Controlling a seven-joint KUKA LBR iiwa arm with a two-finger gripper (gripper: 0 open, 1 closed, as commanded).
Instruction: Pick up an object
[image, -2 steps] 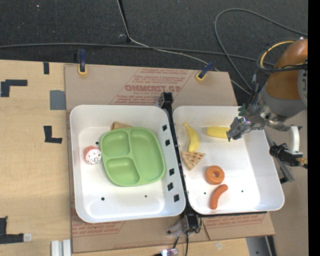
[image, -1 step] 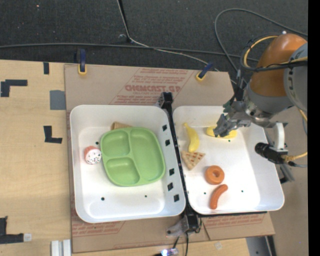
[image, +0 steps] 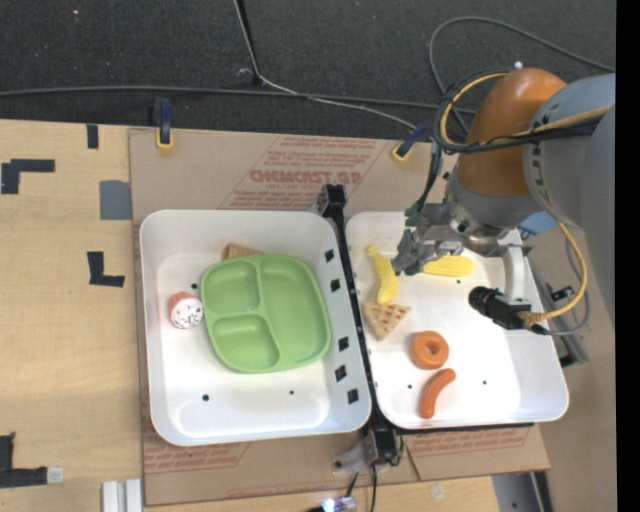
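The right bin (image: 520, 390) holds a yellow banana (image: 383, 277), a corn cob (image: 448, 266), a waffle wedge (image: 387, 318), an orange donut (image: 430, 349) and a red sausage (image: 436, 392). My gripper (image: 412, 252) hangs over the bin's upper left part, just right of the banana and left of the corn cob. Nothing shows between its fingers from this angle. The arm's orange band (image: 510, 125) rises above it.
The left bin (image: 160, 400) carries a green divided plate (image: 265, 311), a small white and red ball (image: 186, 313) at its left and a tan piece (image: 240, 252) peeking out behind it. A black clip divider (image: 340, 290) runs between the bins. Cables loop around the arm.
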